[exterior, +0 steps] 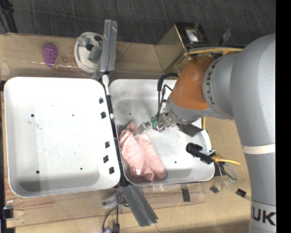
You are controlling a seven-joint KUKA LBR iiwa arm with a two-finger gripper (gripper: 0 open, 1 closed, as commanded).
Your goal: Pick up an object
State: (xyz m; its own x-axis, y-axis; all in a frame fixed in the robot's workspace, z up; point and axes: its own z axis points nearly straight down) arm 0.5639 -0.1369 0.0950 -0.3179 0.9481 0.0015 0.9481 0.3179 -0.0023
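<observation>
While my arm (242, 96) reaches in from the right, its orange band (191, 84) hangs over the far half of the right bin (136, 89), and my gripper (144, 126) points down and leftward toward that bin's left side. Its tip sits at the far edge of the pink cloth (141, 154), either just over the top fold or touching it; from this slant I cannot tell which. Nor can I tell whether the gripper is wide or narrow, since the wrist above covers much of it. The cloth is crumpled and lies on the floor of the right bin, in its near-left corner. One long side runs along the left wall and the near end lies close to the near wall. The left bin (53, 130) sits just beside the right one, and the two meet along a middle ridge where a row of small black tabs (106, 145) stands. A few small dark dots mark the left bin's white floor. Behind the bins, on the brown bench (24, 47), a purple lump (50, 54) lies toward the far left corner. A white roll (87, 51) sits well apart from it, just beside a grey bar (108, 45) that rises at the far end of the ridge. A brown box (177, 42) stands behind the right bin, close to my arm.
</observation>
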